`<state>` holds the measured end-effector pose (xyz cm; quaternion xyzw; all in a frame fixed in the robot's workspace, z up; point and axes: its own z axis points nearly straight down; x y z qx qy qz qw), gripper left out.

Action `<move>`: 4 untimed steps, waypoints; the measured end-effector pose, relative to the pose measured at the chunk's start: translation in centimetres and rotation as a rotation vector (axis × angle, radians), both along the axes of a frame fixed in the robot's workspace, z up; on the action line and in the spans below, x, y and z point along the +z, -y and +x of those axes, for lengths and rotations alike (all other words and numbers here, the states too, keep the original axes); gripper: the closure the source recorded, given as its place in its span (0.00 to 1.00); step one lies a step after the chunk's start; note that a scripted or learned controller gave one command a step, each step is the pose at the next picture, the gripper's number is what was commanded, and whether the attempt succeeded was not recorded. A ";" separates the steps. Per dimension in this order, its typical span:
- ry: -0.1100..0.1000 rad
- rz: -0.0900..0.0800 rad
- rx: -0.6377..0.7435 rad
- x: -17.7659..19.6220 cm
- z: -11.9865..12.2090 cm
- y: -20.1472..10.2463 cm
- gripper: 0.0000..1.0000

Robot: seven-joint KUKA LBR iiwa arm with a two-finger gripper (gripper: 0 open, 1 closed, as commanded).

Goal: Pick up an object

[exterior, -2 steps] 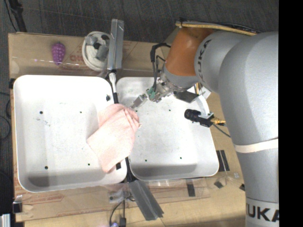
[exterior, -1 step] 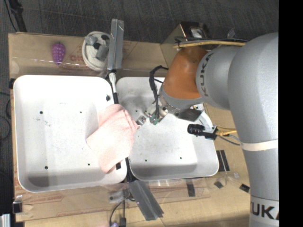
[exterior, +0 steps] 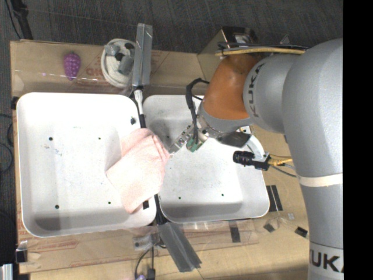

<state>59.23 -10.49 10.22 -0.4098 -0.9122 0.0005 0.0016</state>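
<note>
A pink cloth (exterior: pixel 139 169) lies draped over the divide between the left bin (exterior: pixel 64 156) and right bin (exterior: pixel 221 197), while the gripper (exterior: pixel 191 140), grip state unclear, hovers just beside it.

Two white bins (exterior: pixel 35 156), one pink cloth (exterior: pixel 139 168), one purple object (exterior: pixel 71 65).

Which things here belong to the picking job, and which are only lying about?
For the job:
- gripper, low in the right bin
- pink cloth, draped across both bins' shared edge
- left bin

Lying about:
- purple grape bunch on the cardboard
- white tape roll
</note>
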 end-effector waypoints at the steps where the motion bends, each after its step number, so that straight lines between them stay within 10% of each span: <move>1: 0.000 0.000 0.000 0.0 0.0 0.0 0.00; 2: 0.000 0.000 0.000 0.0 0.0 0.0 0.00; 3: 0.004 -0.001 -0.193 -1.0 5.3 -0.5 0.00; 4: 0.000 0.000 0.037 -1.1 0.4 -0.6 0.00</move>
